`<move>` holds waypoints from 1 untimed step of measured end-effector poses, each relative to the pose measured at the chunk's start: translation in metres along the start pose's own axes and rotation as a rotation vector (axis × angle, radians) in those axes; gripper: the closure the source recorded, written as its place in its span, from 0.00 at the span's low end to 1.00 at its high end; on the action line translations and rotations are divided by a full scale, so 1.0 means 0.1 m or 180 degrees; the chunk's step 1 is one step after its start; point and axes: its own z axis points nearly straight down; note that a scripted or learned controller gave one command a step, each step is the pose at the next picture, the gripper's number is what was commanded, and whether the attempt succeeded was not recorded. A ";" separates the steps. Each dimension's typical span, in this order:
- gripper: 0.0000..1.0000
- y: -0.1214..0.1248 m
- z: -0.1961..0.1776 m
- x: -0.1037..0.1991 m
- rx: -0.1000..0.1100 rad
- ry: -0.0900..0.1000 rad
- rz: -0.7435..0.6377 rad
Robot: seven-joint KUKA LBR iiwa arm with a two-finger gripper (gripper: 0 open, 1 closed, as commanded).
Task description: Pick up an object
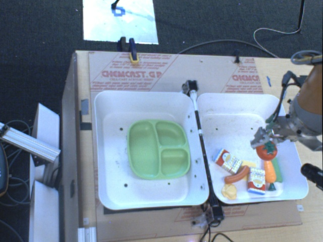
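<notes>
Probably a robotics lab, bench (151, 67) on dark carpet, loose cables (272, 32), clamps (132, 49)

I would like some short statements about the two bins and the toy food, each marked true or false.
1. The green divided plate lies in the left bin. True.
2. The toy food is piled in the left bin. False: it lies in the right bin, near its front.
3. The claw is above the right bin. True.
4. The red tomato lies on the green plate. False: it is in the right bin, just under the claw.
5. The sausage is blue. False: it is reddish orange.
</notes>
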 end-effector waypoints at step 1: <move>1.00 0.00 0.01 0.23 0.0000 0.0003 -0.0009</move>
